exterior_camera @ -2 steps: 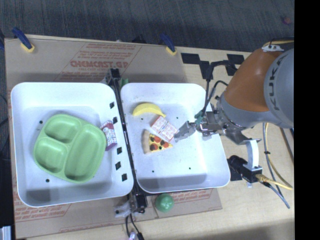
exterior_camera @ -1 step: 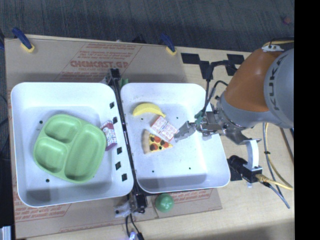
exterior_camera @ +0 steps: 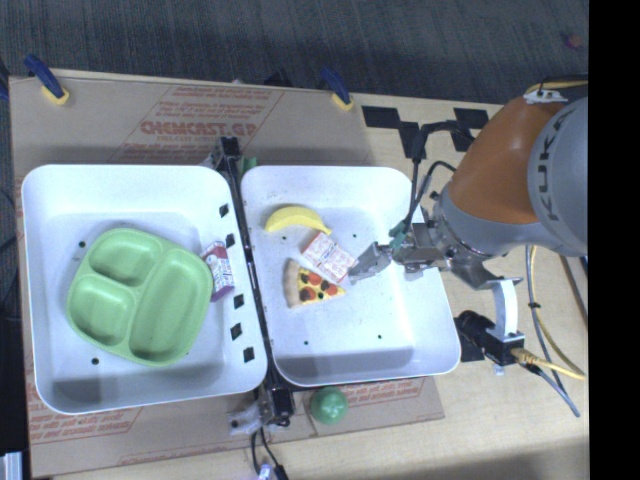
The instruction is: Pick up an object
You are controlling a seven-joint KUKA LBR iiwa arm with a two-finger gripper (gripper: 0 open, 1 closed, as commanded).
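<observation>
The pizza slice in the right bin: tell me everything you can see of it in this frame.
The pizza slice looks like a toy, likely plastic: a flat wedge with a tan crust along its left edge and a yellow top dotted with red and dark toppings. It lies flat on the floor of the right bin, near the middle, its tip pointing right. A red-and-white packet overlaps its upper edge. A banana lies apart above it. The tool sits just right of its tip.
</observation>
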